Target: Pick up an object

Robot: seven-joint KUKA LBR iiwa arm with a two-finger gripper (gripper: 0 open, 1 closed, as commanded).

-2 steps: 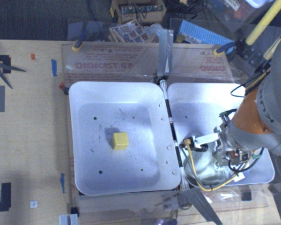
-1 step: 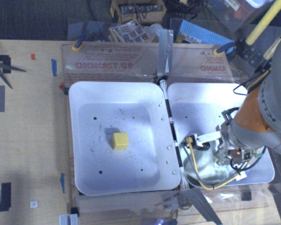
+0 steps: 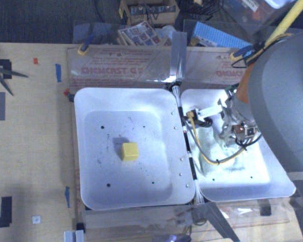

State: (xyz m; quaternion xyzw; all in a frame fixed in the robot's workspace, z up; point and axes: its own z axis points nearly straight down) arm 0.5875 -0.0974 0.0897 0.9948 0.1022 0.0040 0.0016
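A small yellow block (image 3: 130, 152) sits alone on the floor of the left bin (image 3: 91, 110), roughly at its middle, tilted a little against the bin's edges. It lies well apart from the arm. Over in the right bin (image 3: 252, 183), the gripper (image 3: 231, 130) hangs low above the floor with a yellow cable (image 3: 212, 158) looping beneath it; from here I cannot tell how it is set. The grey arm (image 3: 285, 95) looms in from the right.
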